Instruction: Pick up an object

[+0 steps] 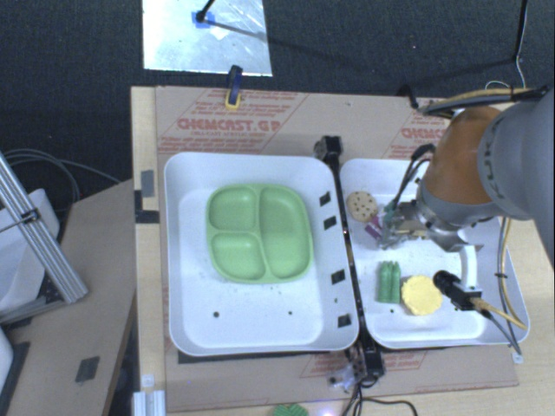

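My gripper (389, 230) is low in the right bin (494, 336), near its left wall. Touching its left side lies a small purple thing (374, 229), partly hidden by it. A round tan cookie with dark chips (361, 204) sits just above and left of the gripper. Below the gripper lies a green ribbed piece (388, 282), and beside that a yellow round piece (421, 295). The grey arm with its orange band (468, 159) covers the upper right of this bin.
The left bin (186, 319) holds a light green divided plate (258, 233) in its middle. A black divider with clips (341, 232) runs between the two bins. Both stand on a cardboard sheet (260, 120).
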You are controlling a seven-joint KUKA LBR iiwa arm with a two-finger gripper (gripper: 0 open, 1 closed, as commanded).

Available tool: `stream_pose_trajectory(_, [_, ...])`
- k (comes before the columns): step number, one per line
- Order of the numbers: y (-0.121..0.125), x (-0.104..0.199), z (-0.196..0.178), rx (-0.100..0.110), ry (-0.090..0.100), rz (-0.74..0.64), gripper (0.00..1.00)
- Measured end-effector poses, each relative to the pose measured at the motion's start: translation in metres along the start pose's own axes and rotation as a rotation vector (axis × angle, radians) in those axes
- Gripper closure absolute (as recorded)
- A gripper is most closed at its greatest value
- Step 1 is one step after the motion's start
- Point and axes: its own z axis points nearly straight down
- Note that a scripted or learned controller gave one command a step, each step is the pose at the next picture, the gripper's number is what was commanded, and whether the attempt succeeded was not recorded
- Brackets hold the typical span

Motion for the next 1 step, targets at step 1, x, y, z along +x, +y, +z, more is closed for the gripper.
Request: stream_pose_trajectory(1, [-0.0001, 0.0001, 0.0004, 0.0, 0.0, 0.0, 0.0])
